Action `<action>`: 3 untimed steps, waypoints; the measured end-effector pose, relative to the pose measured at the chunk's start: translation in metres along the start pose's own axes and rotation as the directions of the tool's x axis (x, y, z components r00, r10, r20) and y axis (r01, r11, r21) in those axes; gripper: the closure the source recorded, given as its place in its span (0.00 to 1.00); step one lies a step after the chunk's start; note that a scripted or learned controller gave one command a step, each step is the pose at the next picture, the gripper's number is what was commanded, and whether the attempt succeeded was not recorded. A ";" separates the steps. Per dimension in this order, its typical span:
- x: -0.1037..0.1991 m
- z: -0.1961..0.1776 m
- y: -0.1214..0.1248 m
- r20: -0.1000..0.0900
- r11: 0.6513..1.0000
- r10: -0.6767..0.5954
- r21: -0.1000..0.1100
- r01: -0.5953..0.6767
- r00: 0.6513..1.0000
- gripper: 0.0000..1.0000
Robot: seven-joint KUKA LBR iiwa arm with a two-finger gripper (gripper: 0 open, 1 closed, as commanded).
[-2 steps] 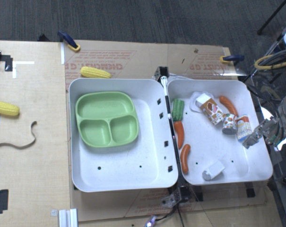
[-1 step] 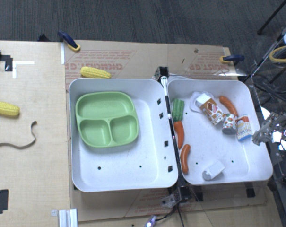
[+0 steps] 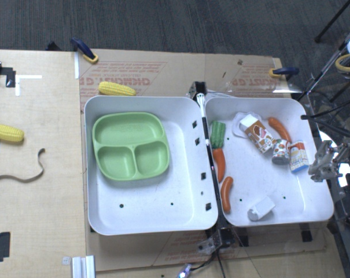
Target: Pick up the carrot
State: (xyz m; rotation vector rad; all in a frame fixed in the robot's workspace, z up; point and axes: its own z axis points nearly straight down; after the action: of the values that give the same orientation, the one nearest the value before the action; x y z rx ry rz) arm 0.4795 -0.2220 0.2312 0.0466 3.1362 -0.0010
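Two white bins sit side by side on a bench, and the carrot (image 3: 219, 162) lies in the right bin (image 3: 313, 210), lengthwise against that bin's left wall, its green top pointing to the far side and its orange root to the near side. The gripper (image 3: 324, 162) is well apart from the carrot, on the opposite side of the same bin, over the right rim and roughly level with the carrot's root; nothing is seen in its grasp, and whether it is wide or narrow cannot be told from this angle. A sausage (image 3: 225, 193) lies just nearer than the carrot's tip, close to it. Right of the carrot, between it and the gripper, a carton (image 3: 257, 133), a can (image 3: 280, 152) and a small box (image 3: 298, 157) lie in a loose row, the box closest to the gripper, with a second sausage (image 3: 279, 129) just beyond them. A white block (image 3: 260, 208) rests to the carrot's near right. Left of the carrot, across the shared walls, a green plate (image 3: 130, 145) with three compartments sits in the left bin (image 3: 146, 216). Farther left of the carrot, outside the bins, one corn cob (image 3: 117, 88) lies past the left bin's far rim and another (image 3: 6, 133) lies on the bench.
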 end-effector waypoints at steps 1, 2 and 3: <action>-0.002 -0.010 0.000 0.005 1.000 0.003 0.001 -0.003 1.000 1.00; -0.011 0.037 0.021 -0.003 0.971 0.238 0.000 -0.238 0.971 1.00; 0.000 -0.008 0.000 0.001 0.996 -0.095 0.001 0.095 0.996 1.00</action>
State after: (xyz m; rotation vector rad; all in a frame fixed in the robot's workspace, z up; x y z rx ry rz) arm 0.4795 -0.2224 0.2388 -0.1021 3.1341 -0.0022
